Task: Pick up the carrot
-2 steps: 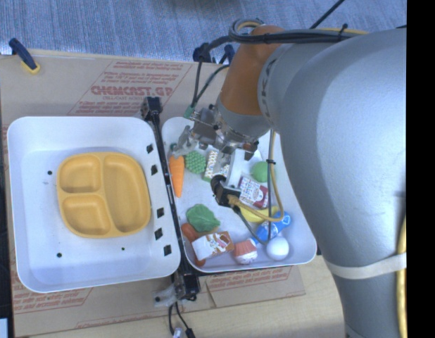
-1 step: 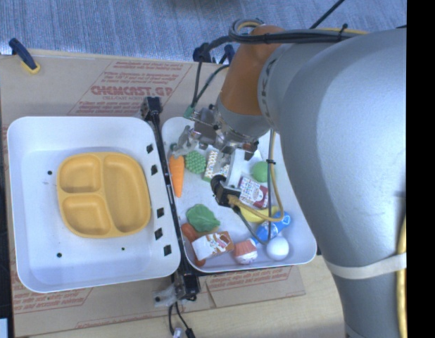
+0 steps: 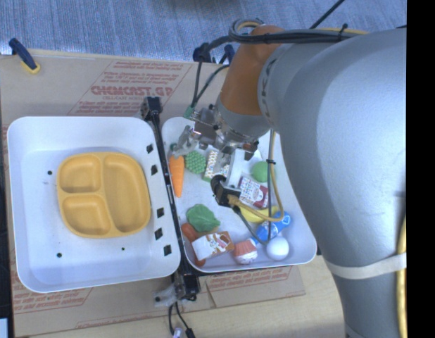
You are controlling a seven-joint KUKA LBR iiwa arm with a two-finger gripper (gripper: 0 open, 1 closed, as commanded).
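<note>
Left shallow white bin carries a yellow three-compartment plastic plate; across the black clips of the divide, the right white bin is crowded with toy food, and the orange tapered carrot lies along its left wall, green end up, untouched. The grey arm's two-finger gripper hangs low just right of the carrot, over a green mesh piece, nothing visibly between its fingers; spread or closed, cannot tell. Looks like the approach step: next move calls for a short shift left, centring over the carrot before descending.
</note>
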